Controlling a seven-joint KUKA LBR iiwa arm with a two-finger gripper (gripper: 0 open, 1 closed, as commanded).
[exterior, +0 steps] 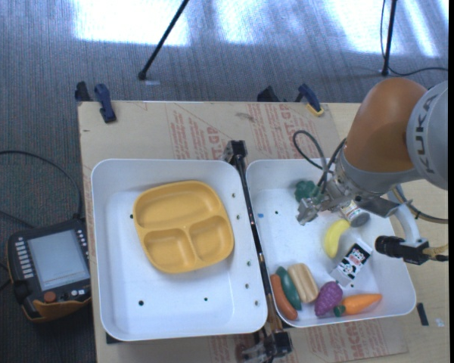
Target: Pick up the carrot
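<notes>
The carrot [360, 303] is found in the right bin [276, 174], lying flat at the near right corner, with its green end turned toward the purple grapes [328, 297], which it touches. It is placed low against the bin's wall, so it can probably be reached only from above or from the open side. Next to the grapes, a bread roll [304, 281], a green vegetable [289, 287] and an orange sausage-like piece [281, 297] are packed close together. A small milk carton [351, 263] and a banana [334, 237] are seen further up.

The gripper [312, 206] is held over the upper part of the same bin, near a green toy [306, 189], well apart from the carrot. Whether its tool is spread or pressed together cannot be told. It is judged that the approach is not yet made. The yellow divided plate [183, 225] is kept in the left bin [110, 278].
</notes>
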